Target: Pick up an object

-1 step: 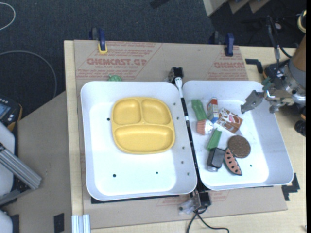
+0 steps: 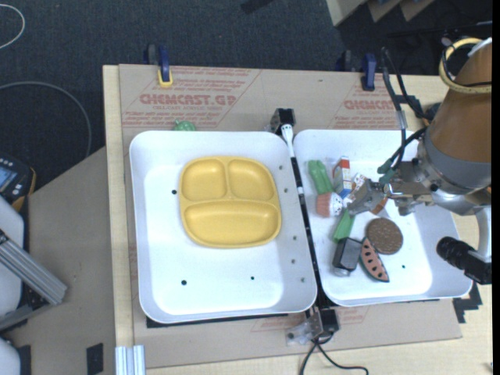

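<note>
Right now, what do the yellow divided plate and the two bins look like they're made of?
The yellow divided plate looks like moulded plastic: one even colour, rounded ridges between its three sections, a soft matte sheen. The left bin and right bin look like thin formed white plastic, smooth, with rounded corners and slightly glossy; that is my guess.

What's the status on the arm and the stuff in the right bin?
Gripper low over right bin, among the clutter. Nothing seen held. Brown disc, watermelon slice, green pieces close by. Yellow divided plate alone in left bin.
</note>
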